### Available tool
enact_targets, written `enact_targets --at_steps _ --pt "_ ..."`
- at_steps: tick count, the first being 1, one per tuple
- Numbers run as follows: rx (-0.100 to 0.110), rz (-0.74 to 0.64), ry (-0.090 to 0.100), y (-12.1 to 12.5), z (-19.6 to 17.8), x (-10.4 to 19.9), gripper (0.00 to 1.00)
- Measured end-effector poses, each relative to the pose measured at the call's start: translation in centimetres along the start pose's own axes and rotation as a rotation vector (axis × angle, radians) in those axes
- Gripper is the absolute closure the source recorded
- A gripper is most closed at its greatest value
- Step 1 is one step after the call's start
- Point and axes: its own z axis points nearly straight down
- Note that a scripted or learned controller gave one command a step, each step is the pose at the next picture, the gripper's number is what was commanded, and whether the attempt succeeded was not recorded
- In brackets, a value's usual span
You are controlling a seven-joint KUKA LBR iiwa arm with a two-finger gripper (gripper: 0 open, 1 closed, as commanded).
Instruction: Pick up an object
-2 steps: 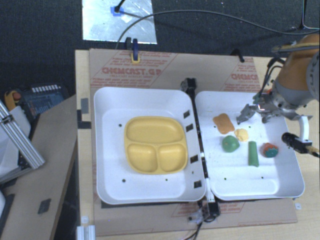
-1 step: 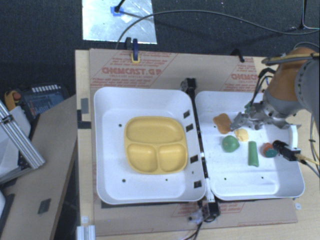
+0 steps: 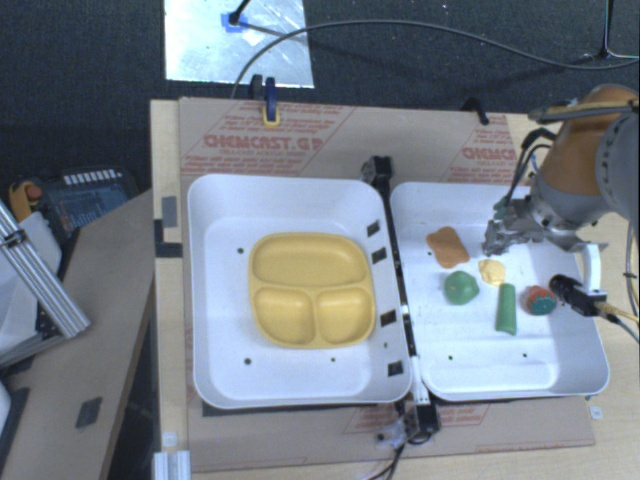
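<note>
The right bin (image 3: pixel 470 368) holds several small items: an orange-tan piece (image 3: pixel 447 246), a green round piece (image 3: pixel 461 288), a small yellow piece (image 3: pixel 492 270), a long green piece (image 3: pixel 507 308) and a red and teal piece (image 3: pixel 540 301). My gripper (image 3: pixel 497 236) hangs over the upper middle of that bin, just above the yellow piece and right of the orange-tan piece. Nothing shows between its tips.
The left bin (image 3: pixel 215 268) carries a yellow three-compartment tray (image 3: pixel 308 288). A black divider strip (image 3: pixel 392 278) runs between the bins. The grey arm with its orange band (image 3: pixel 585 158) comes in from the right. A black fitting (image 3: pixel 575 295) sits at the right bin's edge.
</note>
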Motion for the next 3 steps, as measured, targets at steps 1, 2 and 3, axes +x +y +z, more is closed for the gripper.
enact_targets --at_steps 1,2,3 --pt "0.002 -0.001 0.001 0.2 -4.3 0.3 1.0" --pt "-0.002 -0.002 -0.001 0.5 -10.8 0.0 1.0" --pt "0.0 -0.003 0.0 0.6 -12.1 0.0 1.0"
